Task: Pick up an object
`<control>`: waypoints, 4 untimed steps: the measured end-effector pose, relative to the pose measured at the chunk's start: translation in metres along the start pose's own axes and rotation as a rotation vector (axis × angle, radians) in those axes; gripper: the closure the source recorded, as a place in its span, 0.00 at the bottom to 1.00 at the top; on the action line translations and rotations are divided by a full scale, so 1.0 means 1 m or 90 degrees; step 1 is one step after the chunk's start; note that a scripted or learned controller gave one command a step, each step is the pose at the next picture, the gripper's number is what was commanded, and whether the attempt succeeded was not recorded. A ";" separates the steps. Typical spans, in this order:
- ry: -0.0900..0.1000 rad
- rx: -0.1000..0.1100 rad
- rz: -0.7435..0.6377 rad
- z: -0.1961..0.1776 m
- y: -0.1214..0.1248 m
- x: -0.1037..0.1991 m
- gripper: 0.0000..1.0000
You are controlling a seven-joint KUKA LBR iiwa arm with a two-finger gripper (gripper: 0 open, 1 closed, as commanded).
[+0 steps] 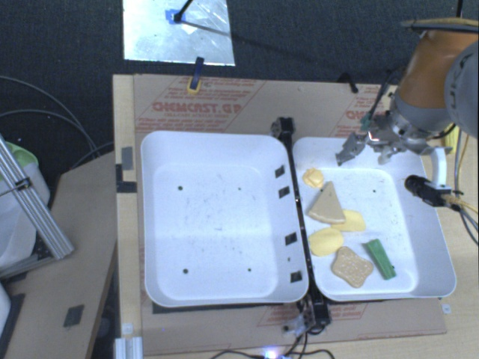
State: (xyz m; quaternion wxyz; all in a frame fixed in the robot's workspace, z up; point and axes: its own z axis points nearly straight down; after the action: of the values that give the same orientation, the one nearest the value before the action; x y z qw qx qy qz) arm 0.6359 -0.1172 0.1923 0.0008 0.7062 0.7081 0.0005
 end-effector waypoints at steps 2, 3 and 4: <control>0.003 0.002 -0.003 0.005 -0.152 0.069 0.00; 0.000 0.001 0.004 0.112 -0.134 0.024 0.00; -0.002 -0.012 -0.002 -0.104 -0.110 0.020 0.00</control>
State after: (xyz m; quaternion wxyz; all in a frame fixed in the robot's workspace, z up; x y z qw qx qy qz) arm 0.5260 -0.0976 0.2966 0.0088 0.7051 0.7090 0.0063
